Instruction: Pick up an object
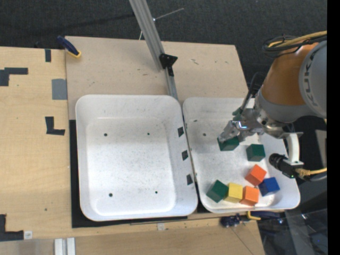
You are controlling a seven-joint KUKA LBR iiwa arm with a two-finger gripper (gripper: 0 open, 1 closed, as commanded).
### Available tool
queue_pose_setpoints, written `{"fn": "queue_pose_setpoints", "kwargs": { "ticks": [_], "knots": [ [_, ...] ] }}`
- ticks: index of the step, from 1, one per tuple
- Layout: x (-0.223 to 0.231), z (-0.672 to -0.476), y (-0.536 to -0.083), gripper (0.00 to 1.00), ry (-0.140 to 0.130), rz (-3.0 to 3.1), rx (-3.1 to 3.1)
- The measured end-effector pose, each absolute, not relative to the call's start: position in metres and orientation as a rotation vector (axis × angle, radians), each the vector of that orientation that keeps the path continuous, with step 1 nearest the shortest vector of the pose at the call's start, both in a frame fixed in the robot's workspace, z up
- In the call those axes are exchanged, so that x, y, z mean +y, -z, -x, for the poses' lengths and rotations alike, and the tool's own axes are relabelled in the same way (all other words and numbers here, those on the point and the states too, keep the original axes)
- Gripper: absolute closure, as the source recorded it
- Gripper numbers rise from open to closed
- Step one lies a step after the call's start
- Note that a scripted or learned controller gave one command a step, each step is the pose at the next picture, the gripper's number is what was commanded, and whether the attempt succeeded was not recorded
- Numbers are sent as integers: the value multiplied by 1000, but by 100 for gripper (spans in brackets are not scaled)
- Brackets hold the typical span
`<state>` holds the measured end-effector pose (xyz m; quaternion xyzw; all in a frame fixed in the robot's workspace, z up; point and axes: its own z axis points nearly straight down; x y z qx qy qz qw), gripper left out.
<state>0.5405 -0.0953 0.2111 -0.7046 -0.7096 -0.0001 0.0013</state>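
In the camera view, the gripper (230, 137) hangs over the right bin (208, 116), jaws closed on a dark green block (229, 144) held between its fingers, clear of the other blocks (245, 187) clustered near the bin's front corner.

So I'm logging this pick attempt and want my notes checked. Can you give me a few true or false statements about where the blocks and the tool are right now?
1. All the blocks lie in the right bin. True.
2. The tool is over the left bin. False: it is over the right bin, at a dark green block.
3. There are two orange blocks. True: one near the blue block, another beside the yellow block.
4. The yellow block sits alone in a corner. False: it lies in a row between a green block and an orange one.
5. Another green block lies apart from the row. True.
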Motion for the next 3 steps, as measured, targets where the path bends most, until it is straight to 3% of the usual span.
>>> {"fn": "queue_pose_setpoints", "kwargs": {
  "ticks": [2, 3],
  "knots": [
    [9, -586, -229, 100, 2, 2212, -2228],
    [64, -591, -234, 100, 0, 2211, -2227]
  ]
}}
